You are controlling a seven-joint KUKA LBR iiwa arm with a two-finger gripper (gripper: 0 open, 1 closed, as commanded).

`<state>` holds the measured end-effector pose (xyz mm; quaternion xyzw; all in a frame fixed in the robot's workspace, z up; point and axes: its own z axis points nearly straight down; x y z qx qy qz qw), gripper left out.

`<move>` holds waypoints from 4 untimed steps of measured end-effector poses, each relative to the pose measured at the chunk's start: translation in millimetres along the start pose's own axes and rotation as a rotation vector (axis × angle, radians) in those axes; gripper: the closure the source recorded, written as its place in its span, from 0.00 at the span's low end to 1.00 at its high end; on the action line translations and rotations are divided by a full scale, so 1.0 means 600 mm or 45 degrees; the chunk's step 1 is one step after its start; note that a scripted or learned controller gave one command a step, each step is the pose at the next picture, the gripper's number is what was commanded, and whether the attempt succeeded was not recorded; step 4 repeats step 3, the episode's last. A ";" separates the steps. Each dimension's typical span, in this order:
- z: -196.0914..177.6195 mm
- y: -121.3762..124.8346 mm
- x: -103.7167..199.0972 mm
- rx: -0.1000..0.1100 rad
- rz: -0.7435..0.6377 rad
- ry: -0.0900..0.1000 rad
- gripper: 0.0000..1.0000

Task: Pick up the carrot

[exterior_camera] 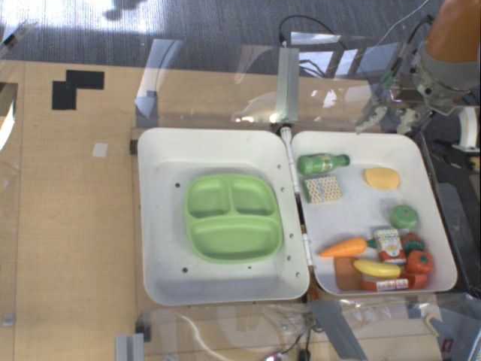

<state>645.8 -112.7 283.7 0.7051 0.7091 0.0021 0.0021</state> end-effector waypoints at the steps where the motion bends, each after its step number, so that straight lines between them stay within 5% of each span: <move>1: 0.279 -0.142 -0.041 0.005 -0.008 0.000 0.00; 2: 0.317 -0.235 0.010 0.002 -0.017 0.001 0.00; 3: 0.163 -0.200 0.071 0.000 0.216 0.000 0.00; 4: 0.163 -0.200 0.071 0.000 0.216 0.000 0.00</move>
